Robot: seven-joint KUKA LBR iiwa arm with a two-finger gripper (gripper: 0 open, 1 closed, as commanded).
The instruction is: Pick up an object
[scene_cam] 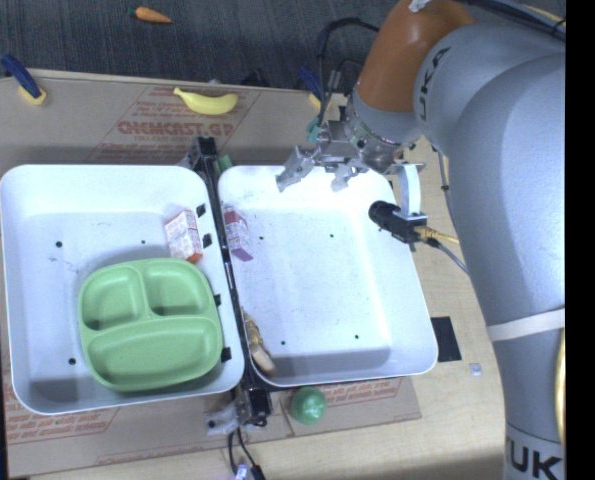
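My gripper (pixel 320 174) hangs over the far edge of the right bin (pixel 377 298). Its fingers (pixel 291 175) are spread open and nothing sits between them. A small red and white packet (pixel 235 231) lies against the right bin's left wall, well to the left of and nearer than the gripper. A tan object (pixel 256 349) rests in that bin's near left corner. In the left bin (pixel 37 268) lie a green divided tray (pixel 152 321) and a small red and white carton (pixel 183 234).
A yellow banana (pixel 207 99) lies on the cardboard behind the bins. A green ball (pixel 308 404) sits on the cardboard in front of the right bin. A black clip (pixel 206 154) joins the bins at the far end. Blue clamps (pixel 24 79) hold the board.
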